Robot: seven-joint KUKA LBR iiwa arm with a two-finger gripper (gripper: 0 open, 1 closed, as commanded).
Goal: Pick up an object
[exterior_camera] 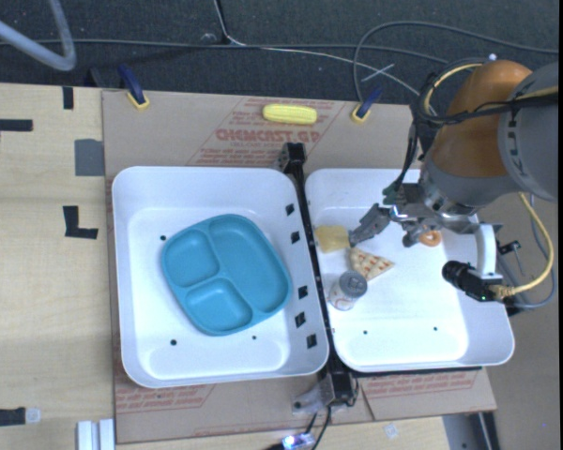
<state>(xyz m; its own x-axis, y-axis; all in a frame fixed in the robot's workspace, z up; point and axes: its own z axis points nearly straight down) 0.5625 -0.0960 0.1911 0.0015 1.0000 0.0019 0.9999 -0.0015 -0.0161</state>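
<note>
Gripper (383,219) hung over the right bin (450,345), fingers apparently spread with nothing between them, though the view was coarse. Just below lay a pizza-slice toy (372,264), beside a pale yellow block (331,239) and a small round jar (347,289). The slice looked light, stiff and flat; pinching across its narrow edges seemed best.

— What lay in the left bin (131,251)?
— A divided plate (225,273), near its middle.
— And the right bin (450,345)?
— A toy pizza slice (372,264) by its left wall, a small jar (348,288) just before it, the gripper (383,221) over them. A toy corn cob (289,114) lay behind both bins.
</note>
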